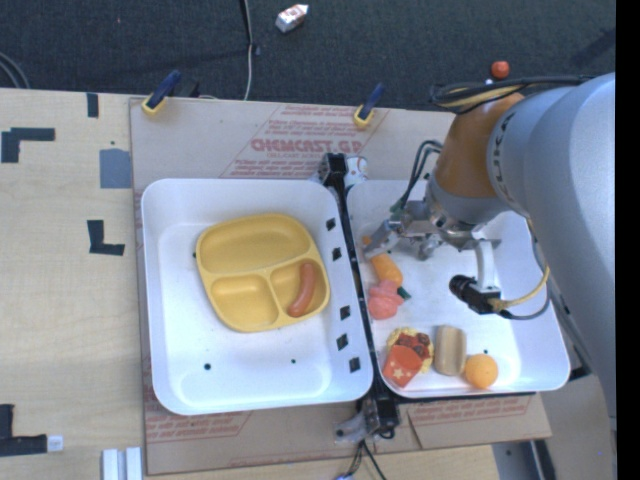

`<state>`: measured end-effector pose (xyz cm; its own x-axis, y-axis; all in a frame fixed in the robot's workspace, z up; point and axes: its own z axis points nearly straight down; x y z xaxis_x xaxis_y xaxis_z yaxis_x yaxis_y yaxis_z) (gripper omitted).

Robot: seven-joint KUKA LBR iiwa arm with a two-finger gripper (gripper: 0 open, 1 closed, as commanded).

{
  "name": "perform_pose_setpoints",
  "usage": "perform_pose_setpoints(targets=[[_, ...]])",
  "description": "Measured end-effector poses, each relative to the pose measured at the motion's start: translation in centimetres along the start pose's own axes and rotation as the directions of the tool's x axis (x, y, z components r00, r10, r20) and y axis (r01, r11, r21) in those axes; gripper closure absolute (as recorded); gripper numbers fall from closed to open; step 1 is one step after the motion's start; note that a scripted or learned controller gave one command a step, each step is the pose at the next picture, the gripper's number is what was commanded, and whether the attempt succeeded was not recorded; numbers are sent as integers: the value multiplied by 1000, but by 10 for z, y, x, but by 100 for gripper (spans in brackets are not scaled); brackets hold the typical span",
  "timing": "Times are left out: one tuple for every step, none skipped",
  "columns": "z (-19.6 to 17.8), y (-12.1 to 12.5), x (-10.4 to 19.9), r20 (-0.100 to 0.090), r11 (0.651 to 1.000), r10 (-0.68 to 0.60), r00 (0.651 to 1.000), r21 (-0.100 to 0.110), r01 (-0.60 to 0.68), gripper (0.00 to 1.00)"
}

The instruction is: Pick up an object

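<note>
The arm reaches in from the right over the right bin (pixel 520 353). Its gripper (pixel 392 234) hangs low near that bin's upper left part, just above an orange carrot-like toy (pixel 386 268). Below the carrot lies a pink toy (pixel 382 301). Near the bin's front edge sit a red toy with yellow spots (pixel 406 357), a tan block (pixel 449 349) and an orange ball (pixel 481 371). Nothing shows between the fingers.
The left bin (pixel 170 368) holds a yellow divided tray (pixel 245 243) with a sausage (pixel 304 289) in its right compartment. A black divider (pixel 345 278) runs between the bins. Cables trail from the wrist over the right bin.
</note>
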<state>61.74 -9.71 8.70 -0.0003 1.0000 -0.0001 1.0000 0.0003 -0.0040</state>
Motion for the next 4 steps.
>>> perform_pose_setpoints(targets=[[2,-4,-1,1,1000,-1,1000,-4,1,0],[2,-11,-4,1,1000,-1,1000,-5,1,0],[2,-20,3,2,1000,-1,1000,-4,1,0],[2,-19,-1,0,1000,-2,1000,-4,2,0]])
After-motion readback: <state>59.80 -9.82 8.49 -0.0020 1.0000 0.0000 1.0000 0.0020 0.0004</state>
